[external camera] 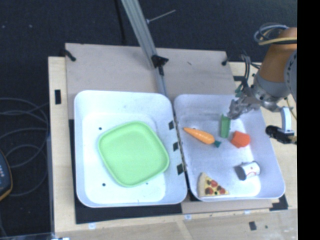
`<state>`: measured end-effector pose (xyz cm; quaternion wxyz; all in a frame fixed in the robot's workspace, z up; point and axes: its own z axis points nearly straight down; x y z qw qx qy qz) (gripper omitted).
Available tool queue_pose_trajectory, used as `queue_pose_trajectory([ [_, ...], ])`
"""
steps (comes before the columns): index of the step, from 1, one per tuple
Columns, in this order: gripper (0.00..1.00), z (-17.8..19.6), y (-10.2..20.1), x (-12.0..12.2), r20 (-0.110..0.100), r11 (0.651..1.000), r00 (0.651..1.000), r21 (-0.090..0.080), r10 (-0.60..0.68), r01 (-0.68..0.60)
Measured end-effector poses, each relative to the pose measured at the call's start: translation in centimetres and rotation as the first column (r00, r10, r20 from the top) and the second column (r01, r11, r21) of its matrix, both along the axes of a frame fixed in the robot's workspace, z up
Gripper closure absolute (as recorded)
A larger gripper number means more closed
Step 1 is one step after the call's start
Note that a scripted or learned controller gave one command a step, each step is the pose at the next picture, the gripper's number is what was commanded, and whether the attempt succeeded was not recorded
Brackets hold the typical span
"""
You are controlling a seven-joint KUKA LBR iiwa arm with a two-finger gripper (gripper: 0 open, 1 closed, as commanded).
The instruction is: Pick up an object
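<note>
The arm reaches in from the right over the right-hand bin, and its gripper hangs at the top of a green upright block in the upper middle of that bin. The green piece looks to run straight down from the gripper's tip, touching it or nearly so, but the tip is small and blurred at this angle — I cannot tell how the gripper is set, nor whether it has any hold on the block. Just right of the block lies an orange-red chunk, close but apart from it; to the left a toy carrot lies slantwise with its leafy end near the block's foot. Lower down sit a small white-and-dark cup-like thing and a pizza slice near the front wall. The left bin bears a pale green square plate, well apart from the arm. My reading is that the pick is at the grasp stage, with the green block as the likely target — not yet clearly lifted. The next move would call for a firm closing on the block's narrow sides and a straight rise, keeping clear of the orange-red chunk and the carrot, since a tall thin piece may tip or slip out
</note>
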<state>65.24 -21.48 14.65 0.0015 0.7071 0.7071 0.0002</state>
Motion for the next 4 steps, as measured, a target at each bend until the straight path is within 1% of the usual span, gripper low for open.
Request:
queue_pose_trajectory([
  [1,1.0,4.3,-0.2,0.3,0.002,1.0,1.0,0.001,0.0,0.0],
  [2,1.0,5.6,-0.3,0.3,0.0,1.0,1.0,0.002,0.0,0.0],
  [3,1.0,5.8,5.5,-1.6,-0.001,1.0,1.0,0.002,0.003,-0.003],
  [4,1.0,7.3,10.8,-2.5,0.0,1.0,1.0,0.003,0.004,-0.004],
])
